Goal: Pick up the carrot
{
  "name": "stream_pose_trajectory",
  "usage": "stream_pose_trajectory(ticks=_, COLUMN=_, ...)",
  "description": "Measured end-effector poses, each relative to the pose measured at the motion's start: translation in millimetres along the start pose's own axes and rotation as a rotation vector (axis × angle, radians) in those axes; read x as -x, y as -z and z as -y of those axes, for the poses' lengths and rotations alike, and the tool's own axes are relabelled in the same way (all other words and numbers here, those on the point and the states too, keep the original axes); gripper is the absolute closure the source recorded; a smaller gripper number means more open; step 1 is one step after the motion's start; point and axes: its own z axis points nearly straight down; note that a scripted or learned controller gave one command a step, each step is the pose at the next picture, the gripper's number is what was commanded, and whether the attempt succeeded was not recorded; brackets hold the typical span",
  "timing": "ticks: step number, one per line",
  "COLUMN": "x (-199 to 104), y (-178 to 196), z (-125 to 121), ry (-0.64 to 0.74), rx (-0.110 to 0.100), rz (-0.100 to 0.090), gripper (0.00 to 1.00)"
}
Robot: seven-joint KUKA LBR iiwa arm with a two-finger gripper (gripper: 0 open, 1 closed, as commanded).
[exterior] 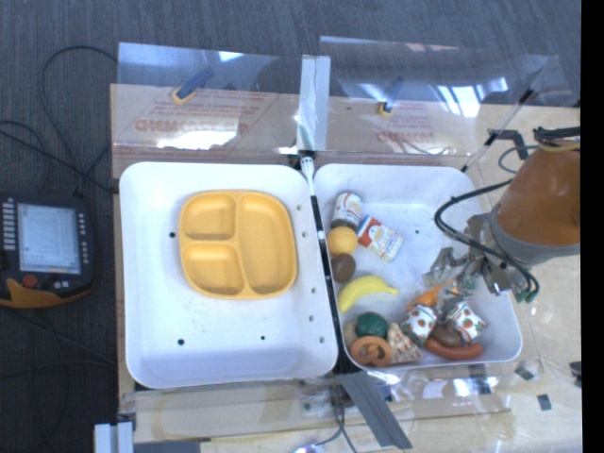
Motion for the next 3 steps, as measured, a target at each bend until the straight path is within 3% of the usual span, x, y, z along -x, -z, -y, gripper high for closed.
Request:
stream_pose_trajectory(ticks=1, x=-17, y=-10, z=-32, ry=-0.127, rx=-0.016, rz=-0.014, gripper=1.00)
stream_pose_trajectory(ticks=2, x=-10, y=11, z=-62, ry=0.434, rx=0.010, rz=-0.042, gripper=1.00)
stream_pose_trajectory(ticks=3, x=13, y=135, z=-128, ry=0.632, rx=0.013, rz=-0.036, gripper=1.00)
